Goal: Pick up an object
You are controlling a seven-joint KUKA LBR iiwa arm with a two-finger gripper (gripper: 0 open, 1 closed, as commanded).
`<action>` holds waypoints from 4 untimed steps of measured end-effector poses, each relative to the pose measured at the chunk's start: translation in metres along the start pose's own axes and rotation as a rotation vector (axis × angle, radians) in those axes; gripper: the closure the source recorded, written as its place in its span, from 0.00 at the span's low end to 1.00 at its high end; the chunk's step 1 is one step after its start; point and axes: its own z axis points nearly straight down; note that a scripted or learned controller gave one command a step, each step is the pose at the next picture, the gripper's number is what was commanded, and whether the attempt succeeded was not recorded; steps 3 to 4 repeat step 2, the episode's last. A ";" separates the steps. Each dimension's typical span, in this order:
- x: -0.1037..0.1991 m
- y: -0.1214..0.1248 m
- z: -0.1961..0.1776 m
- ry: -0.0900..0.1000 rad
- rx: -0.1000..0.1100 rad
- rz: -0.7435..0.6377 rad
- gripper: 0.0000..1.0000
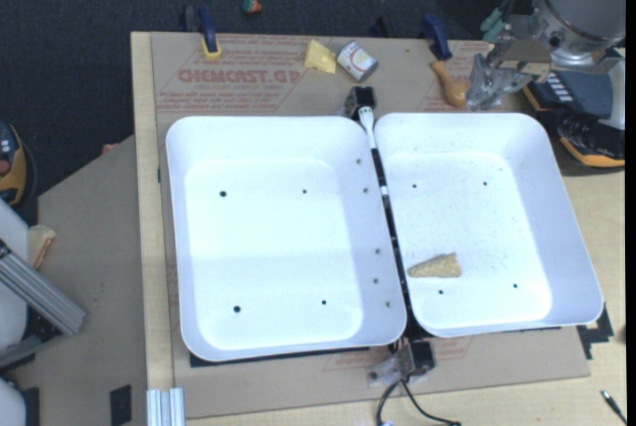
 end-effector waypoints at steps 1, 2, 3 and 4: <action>0.020 0.042 0.061 -0.004 0.014 0.013 1.00; 0.059 0.023 0.002 -0.004 0.004 0.013 1.00; 0.059 0.023 0.002 -0.004 0.004 0.013 1.00; 0.059 0.023 0.002 -0.004 0.004 0.013 1.00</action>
